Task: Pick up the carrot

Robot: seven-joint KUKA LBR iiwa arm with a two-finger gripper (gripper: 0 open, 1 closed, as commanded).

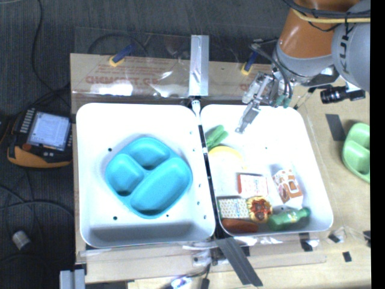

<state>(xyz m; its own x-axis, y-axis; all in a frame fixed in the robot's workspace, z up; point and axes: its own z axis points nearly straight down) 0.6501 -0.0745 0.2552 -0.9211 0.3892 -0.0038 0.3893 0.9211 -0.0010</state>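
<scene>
Several toy foods (260, 208) are crowding the right bin's (277, 140) near end and a yellow piece (225, 156) is touching the carrot (215, 135), seemingly green-topped against the left wall, so a grab is risking the neighbour, while the gripper (248, 114) is hovering just beyond and right, jaws unreadable.

Bright, even light with glare on plastic

Light is strong and fairly even, from overhead. The two white bins (84, 179) run near overexposed, losing wall detail. Glare streaks the clear plastic sheet (144, 77) at upper centre. Shadows are soft and short. The gripper (252, 110) looks slightly blurred; the dark floor at left is dim and grainy
</scene>
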